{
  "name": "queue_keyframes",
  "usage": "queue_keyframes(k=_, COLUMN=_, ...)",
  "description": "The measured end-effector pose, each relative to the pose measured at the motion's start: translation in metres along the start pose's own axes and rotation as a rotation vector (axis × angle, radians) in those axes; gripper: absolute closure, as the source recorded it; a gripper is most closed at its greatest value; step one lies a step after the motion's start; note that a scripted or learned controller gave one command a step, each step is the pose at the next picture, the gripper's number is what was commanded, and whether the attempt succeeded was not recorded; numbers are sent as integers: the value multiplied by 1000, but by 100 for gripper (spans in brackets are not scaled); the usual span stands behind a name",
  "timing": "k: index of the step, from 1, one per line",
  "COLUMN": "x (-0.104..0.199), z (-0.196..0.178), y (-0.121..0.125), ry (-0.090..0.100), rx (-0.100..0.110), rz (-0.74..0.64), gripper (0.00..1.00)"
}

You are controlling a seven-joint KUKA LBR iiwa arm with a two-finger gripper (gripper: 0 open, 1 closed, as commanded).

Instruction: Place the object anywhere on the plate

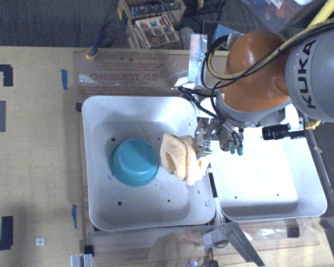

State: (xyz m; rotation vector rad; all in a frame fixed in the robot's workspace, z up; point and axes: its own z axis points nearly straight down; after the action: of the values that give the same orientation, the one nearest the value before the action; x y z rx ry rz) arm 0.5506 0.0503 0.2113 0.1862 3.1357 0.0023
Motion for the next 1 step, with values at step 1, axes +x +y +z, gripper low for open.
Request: queue_keyframes(k=1, x=39, z=-9, y=31, ry=0, rx=0, rz=-114, gripper=100)
